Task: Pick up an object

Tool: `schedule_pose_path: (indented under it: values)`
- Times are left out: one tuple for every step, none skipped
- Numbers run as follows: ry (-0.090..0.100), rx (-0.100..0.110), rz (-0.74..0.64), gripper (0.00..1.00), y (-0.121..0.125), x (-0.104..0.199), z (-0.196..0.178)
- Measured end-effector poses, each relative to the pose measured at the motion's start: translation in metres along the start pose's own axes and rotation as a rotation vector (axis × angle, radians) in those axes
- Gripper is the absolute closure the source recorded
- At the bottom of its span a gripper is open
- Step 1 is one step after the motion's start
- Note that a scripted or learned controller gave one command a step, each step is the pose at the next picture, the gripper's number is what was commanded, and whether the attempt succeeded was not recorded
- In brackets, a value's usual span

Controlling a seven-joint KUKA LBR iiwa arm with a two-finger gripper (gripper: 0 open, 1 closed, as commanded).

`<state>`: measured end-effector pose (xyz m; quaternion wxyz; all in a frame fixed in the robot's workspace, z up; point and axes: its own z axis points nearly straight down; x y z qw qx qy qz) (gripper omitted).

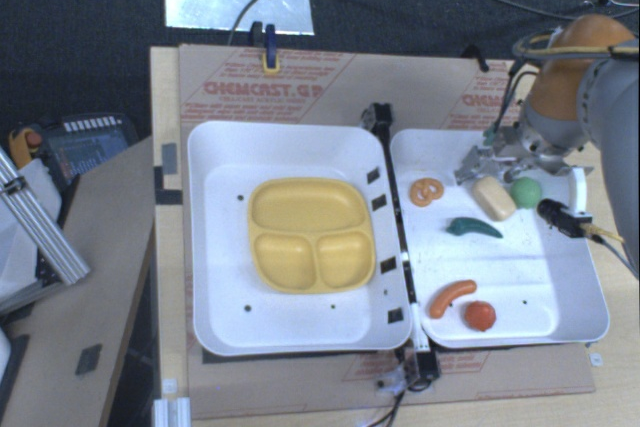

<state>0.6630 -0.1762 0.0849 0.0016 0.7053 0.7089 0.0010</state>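
The arm [590, 85] comes in from the right, cut off by the frame edge, and bends down over the back of the right bin [560, 305]. Its hand [490, 165] sits low among the things there, and the metal parts blur together, so whether it is open or closed cannot be told. A cream block [493, 197] lies just under the hand, tilted, seemingly touching the metal; whether it is gripped is not clear. A green ball [526, 191] lies just beside the block on its right, partly hidden by the wrist. A black part [560, 216] with a cable juts out to the right of the ball. Left of the block lies an orange pretzel [427, 192], apart from the hand. In front of the block lies a dark green pepper [474, 228], lengthwise across the bin. Nearer the front are an orange sausage [452, 296] and, just beside it, a red tomato [480, 315]. The left bin [215, 245] holds a yellow tray [308, 233] with three compartments, lying flat in the middle. Both bins rest on cardboard [300, 85] on the table [165, 95]. At the far left, a keypad [85, 143] and a metal rail [40, 225] are partly cut off.
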Motion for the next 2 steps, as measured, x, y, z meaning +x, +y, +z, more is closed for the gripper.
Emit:
schedule_pose_path:
  values:
    - [-0.002, -0.004, -0.001, 1.0, 0.001, -0.001, -0.012]
    - [-0.001, -0.003, 0.004, 1.0, 0.002, -0.009, -0.073]
